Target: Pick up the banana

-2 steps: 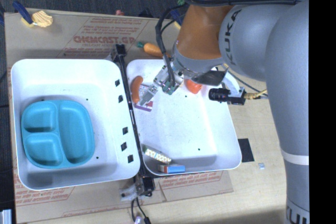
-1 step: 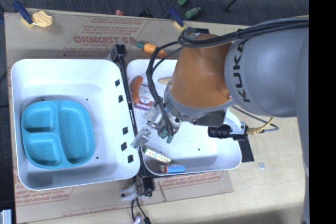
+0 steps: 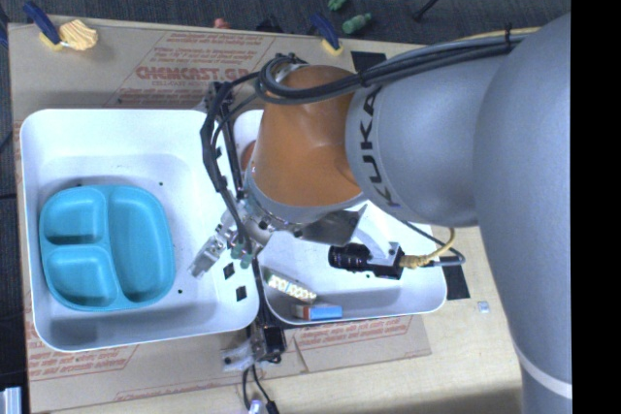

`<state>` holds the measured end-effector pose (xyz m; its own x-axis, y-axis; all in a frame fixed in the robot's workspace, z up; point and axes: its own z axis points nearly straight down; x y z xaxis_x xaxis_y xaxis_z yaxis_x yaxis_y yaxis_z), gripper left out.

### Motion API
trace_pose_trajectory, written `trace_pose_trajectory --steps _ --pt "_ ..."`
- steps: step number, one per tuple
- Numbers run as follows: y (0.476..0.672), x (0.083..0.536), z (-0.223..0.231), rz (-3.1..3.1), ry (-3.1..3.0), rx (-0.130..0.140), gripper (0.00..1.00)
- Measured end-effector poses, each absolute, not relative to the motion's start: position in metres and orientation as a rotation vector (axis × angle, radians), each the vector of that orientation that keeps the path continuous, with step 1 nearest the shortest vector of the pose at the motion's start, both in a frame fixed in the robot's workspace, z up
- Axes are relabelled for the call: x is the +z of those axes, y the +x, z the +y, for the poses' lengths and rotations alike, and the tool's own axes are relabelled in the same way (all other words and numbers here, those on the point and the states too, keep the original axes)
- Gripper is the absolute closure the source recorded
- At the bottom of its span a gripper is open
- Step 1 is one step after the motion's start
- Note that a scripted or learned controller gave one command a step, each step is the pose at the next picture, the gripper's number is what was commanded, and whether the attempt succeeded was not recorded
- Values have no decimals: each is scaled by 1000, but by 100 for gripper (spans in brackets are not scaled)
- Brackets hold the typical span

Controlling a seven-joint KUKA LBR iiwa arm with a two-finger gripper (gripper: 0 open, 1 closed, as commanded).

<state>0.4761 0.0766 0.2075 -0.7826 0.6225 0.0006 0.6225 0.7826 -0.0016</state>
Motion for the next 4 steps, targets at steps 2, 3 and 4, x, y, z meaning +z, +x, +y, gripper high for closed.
trace_pose_trajectory --steps 2,3,4 --pt "479 112 107 -3037 -828 23 100" --pt "483 99 176 -2922 -1168 1 100" --pt "480 193 78 -3030 -873 -4 100"
